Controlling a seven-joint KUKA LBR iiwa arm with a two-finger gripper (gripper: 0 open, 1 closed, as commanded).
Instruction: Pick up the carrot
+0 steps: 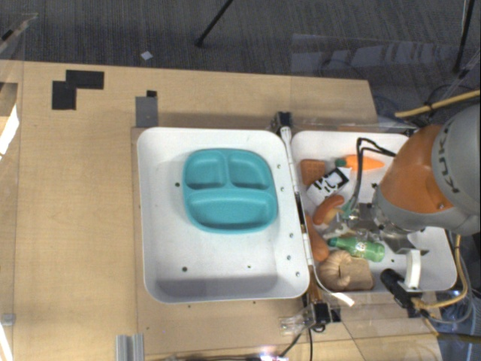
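Note:
The carrot [366, 162] is orange and lies at the back of the right bin [443, 277], partly covered by the arm's orange band and crossed by a black cable. My gripper [352, 219] hangs low over the middle of that bin, in front of the carrot and apart from it. It sits just above a green bottle [361, 247] and beside a reddish sausage [328, 209]. The wrist hides most of it.
The right bin also holds a black-and-white packet [331, 179], a brown piece [311, 170] at the back left and a tan lumpy item [347, 271] at the front. The left bin [161, 277] carries a teal divided plate [228, 189].

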